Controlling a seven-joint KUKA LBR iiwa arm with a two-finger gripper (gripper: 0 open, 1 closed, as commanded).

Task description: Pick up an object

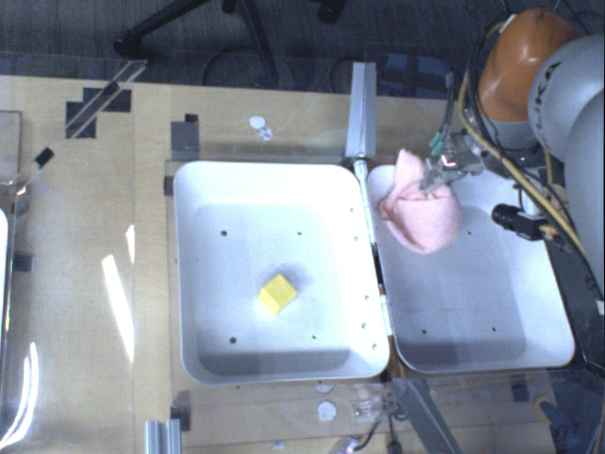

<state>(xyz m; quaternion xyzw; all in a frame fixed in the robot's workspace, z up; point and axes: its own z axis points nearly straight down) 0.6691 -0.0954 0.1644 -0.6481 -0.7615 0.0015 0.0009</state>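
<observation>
A soft pink cloth [419, 214] hangs bunched over the upper left corner of the right bin [492, 320], and its left side overlaps the divider between the bins. My gripper [440, 172] is at the cloth's upper right edge, shut on a fold of it, with the cloth drooping below the fingers. A small yellow block [277, 294] lies alone near the middle of the left bin [227, 244].
The grey arm with its orange band [520, 60] and cables [529, 211] covers the right bin's upper right side. A metal post [360, 112] stands behind the gap between the bins. Wooden bench surface [85, 272] spreads to the left.
</observation>
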